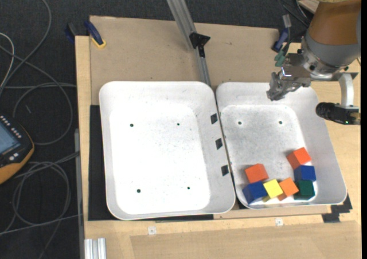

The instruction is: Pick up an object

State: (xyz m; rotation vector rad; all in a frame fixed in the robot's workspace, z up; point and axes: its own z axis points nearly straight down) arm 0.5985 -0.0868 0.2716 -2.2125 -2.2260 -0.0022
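Observation:
Several small blocks lie clustered in the near right corner of the right bin: an orange block, a yellow block, a blue block, another orange block, a dark blue block, a green block and a small orange one. My gripper hangs over the far edge of the right bin, well away from the blocks. Nothing shows between its fingers.
The left bin lies beside the right one, with black clips along the shared edge. A slanted metal pole rises behind the bins. Cables and a handheld device lie on the floor at left.

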